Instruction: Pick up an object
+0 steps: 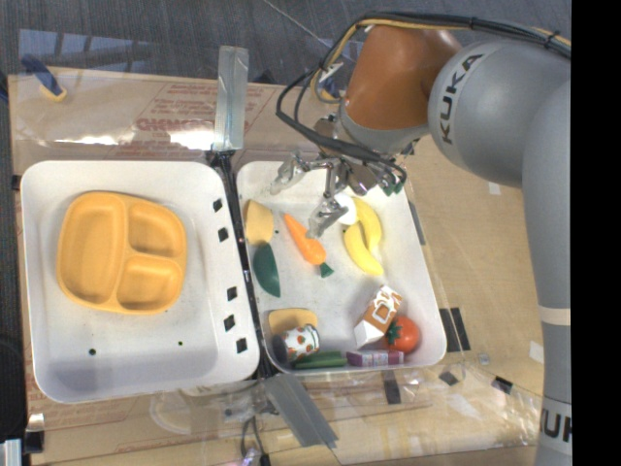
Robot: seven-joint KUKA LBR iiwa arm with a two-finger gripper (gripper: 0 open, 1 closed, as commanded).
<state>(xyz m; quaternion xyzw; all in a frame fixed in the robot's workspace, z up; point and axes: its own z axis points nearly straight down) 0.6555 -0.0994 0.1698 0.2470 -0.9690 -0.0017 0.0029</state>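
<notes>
The gripper (330, 212) is hanging low over the upper middle of the right bin (425, 289), its fingers spread apart with nothing between them, and it is sitting in the gap between two candidates. The carrot (305, 240) is lying just below and to the left of the fingertips, its long axis slanting from upper left to lower right with the green stub at the lower end, while the banana (364, 239) is lying just to the right, its length running roughly up and down along the bin. The carrot is looking like the nearer target (a judgement, not a certainty), so the coming close is probably calling for a small shift left and a grip across that slant. The same bin is also holding a pale yellow wedge (258, 223), a dark green vegetable (266, 271), a small carton (378, 316) touching a tomato (404, 335), and a painted cup (299, 340) near the front wall. The left bin (58, 367) is carrying a yellow divided plate (121, 251).
</notes>
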